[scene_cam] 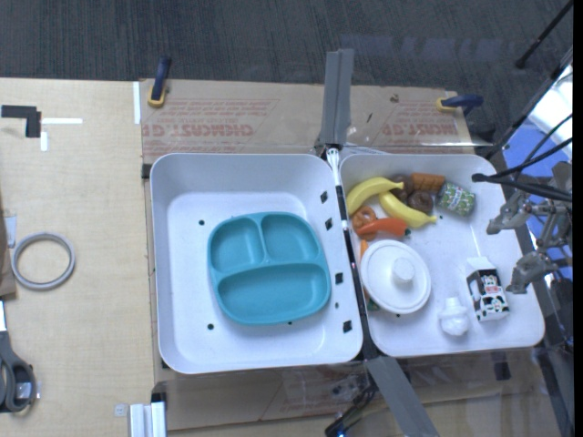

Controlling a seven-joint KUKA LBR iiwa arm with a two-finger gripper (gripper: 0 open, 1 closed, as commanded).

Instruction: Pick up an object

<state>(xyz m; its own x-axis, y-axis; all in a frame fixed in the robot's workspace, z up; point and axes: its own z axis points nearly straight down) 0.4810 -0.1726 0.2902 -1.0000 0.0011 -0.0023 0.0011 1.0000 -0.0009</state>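
Yellow bananas (405,209) lie at the far left of the right bin (510,335), long axes running from upper left to lower right, beside an orange vegetable (375,226). Nearer the front stand a white lidded bowl (396,276), a small white cup (453,317) and a black-and-white patched carton (487,294), its print too small to read. Red lettering on the cardboard (228,116) is upside down and unclear. Whether the gripper is released or clenched cannot be told.
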